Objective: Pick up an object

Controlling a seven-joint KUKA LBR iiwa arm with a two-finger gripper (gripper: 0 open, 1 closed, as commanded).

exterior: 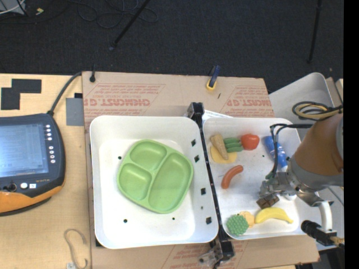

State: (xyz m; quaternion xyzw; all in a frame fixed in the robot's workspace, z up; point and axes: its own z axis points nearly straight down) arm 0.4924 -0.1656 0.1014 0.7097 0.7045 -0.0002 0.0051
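Observation:
The right bin (255,231) holds several toy foods: a red sausage (231,176), a yellow banana (274,216), a green bumpy piece with a yellow end (238,223), a red tomato (250,142), a green piece (233,144) and a tan and yellow piece (219,149). My gripper (269,195) hangs low over the right part of this bin, just above the banana and right of the sausage. I see nothing between its fingers.
The left bin (104,206) holds a green divided plate (155,175). A black clamp bar (205,178) runs between the bins. A teach pendant (28,153) lies on the bench at far left. The arm's orange band (320,150) covers the right bin's right edge.

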